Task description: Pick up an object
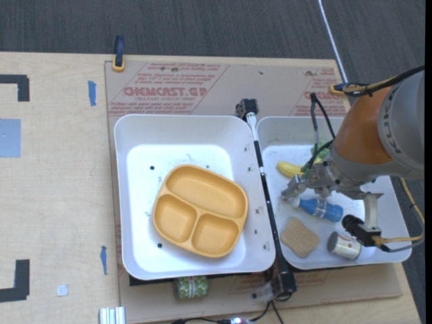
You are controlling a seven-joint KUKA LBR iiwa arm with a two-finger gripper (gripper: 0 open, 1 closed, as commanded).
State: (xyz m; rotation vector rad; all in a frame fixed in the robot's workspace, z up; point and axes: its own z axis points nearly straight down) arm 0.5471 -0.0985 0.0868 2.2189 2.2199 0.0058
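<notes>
Gripper [302, 189] hangs low in the right bin [398, 245], whether grasping cannot be told, poised just beside a blue object [322, 210]; the yellow divided plate [200, 210] sits apart in the left bin [135, 181].

one fixed camera looks down at a slant on both white bins [128, 181] from above.

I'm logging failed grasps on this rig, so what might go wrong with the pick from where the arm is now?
The gripper sits low in the right bin, wedged between the yellow banana-like item and the blue object. It may nudge both and close on neither. The tan slab and the silver cylinder lie close by, so a push could probably scatter them against the bin wall.
</notes>
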